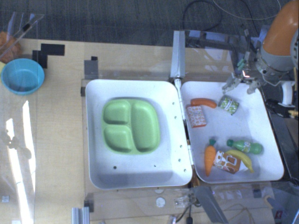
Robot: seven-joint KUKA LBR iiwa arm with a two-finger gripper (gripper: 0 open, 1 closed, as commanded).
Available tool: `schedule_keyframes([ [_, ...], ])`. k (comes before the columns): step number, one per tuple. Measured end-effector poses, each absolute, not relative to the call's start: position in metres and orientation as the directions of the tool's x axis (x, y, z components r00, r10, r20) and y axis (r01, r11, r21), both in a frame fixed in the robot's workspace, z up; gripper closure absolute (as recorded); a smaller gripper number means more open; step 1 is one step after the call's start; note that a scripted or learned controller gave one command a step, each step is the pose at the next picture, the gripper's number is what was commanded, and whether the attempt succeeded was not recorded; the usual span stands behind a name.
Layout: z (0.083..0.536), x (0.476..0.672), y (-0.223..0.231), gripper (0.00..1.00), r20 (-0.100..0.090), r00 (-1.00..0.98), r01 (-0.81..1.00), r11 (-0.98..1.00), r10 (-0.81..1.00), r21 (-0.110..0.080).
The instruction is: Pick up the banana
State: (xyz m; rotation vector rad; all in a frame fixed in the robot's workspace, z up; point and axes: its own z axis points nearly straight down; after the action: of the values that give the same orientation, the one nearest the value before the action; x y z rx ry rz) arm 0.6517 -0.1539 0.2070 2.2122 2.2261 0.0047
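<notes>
My pincer (242, 84) hangs at the upper right of the frame, over the far edge of the right bin (271, 125), its two fingers spread apart with nothing between them. Just below and slightly left of the fingertips sits a small green-and-white can (229, 105), close but not touching me. Above the wrist, my orange band (279, 29) fills the top right corner. Moving left from the can, there's an orange sausage-shaped piece (203, 103) lying across, and right under it a red-and-white packet (196, 116). Now down the bin: the banana (246, 161) lies in the lower right part, well apart from my pincer, curving beside and partly under a small orange-and-white carton (226, 162). A green bottle (245, 146) lies just above the banana, and a carrot (210, 158) stands to the left of the carton. Across the divider, the left bin (93, 139) holds a green sectioned tray (131, 125). Far out at the upper left, a blue bowl (23, 76) rests on the bench (56, 134).
</notes>
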Motion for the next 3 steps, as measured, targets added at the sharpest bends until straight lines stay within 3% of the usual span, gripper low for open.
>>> schedule_keyframes([
  [1, 0.109, 0.582, -0.176, 0.00, -0.002, -0.258, 0.966, 0.258, 0.966, 0.005],
  [2, 0.090, 0.534, -0.148, 0.00, -0.011, -0.616, 0.788, 0.616, 0.788, 0.011],
  [3, 0.088, 0.643, -0.104, 0.00, -0.002, -0.285, 0.958, 0.285, 0.958, 0.008],
])
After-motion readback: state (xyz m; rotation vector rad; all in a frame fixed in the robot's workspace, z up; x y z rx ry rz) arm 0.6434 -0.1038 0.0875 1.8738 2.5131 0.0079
